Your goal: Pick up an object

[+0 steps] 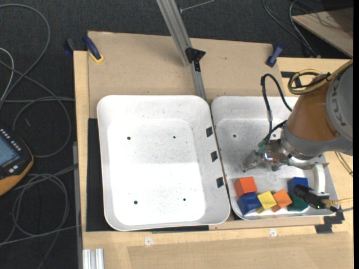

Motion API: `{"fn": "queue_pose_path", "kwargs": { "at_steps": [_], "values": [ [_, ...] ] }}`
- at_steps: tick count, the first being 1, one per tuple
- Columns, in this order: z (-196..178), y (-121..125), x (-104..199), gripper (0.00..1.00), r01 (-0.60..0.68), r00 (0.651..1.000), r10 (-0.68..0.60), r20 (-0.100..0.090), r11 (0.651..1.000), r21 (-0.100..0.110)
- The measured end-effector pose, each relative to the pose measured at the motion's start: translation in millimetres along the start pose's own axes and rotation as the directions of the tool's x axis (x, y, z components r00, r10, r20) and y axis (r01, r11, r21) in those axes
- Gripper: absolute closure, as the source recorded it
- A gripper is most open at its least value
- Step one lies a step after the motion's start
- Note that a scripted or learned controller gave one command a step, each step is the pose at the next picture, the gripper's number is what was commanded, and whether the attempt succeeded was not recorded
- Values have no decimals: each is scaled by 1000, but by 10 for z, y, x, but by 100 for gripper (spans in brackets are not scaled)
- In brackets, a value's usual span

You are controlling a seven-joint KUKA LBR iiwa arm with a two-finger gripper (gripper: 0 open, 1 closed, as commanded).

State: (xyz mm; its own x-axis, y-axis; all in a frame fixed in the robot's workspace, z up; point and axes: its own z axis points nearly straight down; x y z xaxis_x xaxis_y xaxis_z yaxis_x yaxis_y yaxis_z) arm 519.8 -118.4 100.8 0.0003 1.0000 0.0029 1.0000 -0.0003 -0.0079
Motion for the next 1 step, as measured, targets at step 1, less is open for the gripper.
{"fn": "queue_pose_path", "kwargs": {
  "at_steps": [1],
  "values": [
    [-141, 22, -3, 100, 0, 1000, 0, 1, 1000, -9]
  ]
}}
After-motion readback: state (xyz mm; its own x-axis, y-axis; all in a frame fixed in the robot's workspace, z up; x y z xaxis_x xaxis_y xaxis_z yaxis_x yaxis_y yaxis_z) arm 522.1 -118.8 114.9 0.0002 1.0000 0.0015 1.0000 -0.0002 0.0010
